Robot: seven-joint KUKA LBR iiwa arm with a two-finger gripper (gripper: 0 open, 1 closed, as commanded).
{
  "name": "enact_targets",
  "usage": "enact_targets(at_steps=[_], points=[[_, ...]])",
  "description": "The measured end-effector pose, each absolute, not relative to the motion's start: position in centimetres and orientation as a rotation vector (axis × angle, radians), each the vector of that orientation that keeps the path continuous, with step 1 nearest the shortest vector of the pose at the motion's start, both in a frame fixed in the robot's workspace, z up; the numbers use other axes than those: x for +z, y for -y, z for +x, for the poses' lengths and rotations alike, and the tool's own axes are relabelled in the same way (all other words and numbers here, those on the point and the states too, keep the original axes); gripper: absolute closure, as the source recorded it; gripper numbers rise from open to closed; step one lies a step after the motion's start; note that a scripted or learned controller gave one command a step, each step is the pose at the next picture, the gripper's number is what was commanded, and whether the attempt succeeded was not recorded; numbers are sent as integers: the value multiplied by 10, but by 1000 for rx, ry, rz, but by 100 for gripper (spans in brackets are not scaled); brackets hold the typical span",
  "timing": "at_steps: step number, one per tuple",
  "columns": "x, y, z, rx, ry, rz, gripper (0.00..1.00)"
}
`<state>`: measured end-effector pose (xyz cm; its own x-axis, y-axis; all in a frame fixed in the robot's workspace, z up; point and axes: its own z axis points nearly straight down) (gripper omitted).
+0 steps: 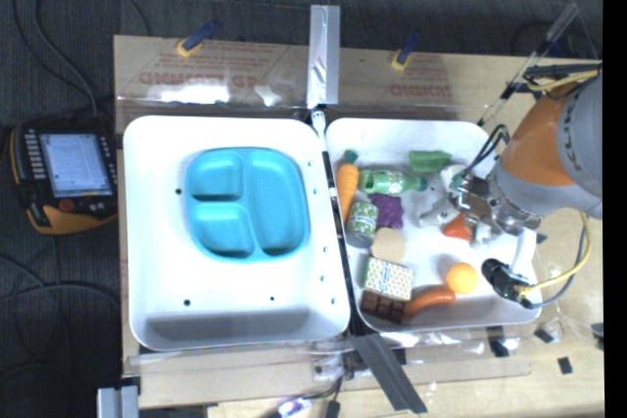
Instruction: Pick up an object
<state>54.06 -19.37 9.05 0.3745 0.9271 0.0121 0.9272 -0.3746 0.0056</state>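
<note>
My gripper [466, 207] reaches down into the right bin [431, 130] near its right side. A small red-orange item [455, 230] lies just below it, touching or nearly touching. An orange ball [462, 277] sits further toward the front. To the left lie a green bottle [392, 181], a green block [429, 160], a carrot [347, 187], purple grapes [389, 209] and a small can [361, 220]. Nothing is visibly held.
The left bin [157, 308] holds a blue divided plate [245, 201]. At the right bin's front lie a beige slice [389, 245], a checkered box [390, 280], a brown bar [381, 307] and an orange sausage [429, 301]. A pendant [65, 173] lies off the bench to the left.
</note>
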Motion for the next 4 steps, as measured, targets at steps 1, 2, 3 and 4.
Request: enact_targets(at_steps=[1,2,3,4], points=[[91,197,546,-24,1670,-2645,0],[100,201,545,-18,1676,-2657,100],[129,177,575,3,1853,-2533,100],[204,93,606,6,1886,-2512,100]])
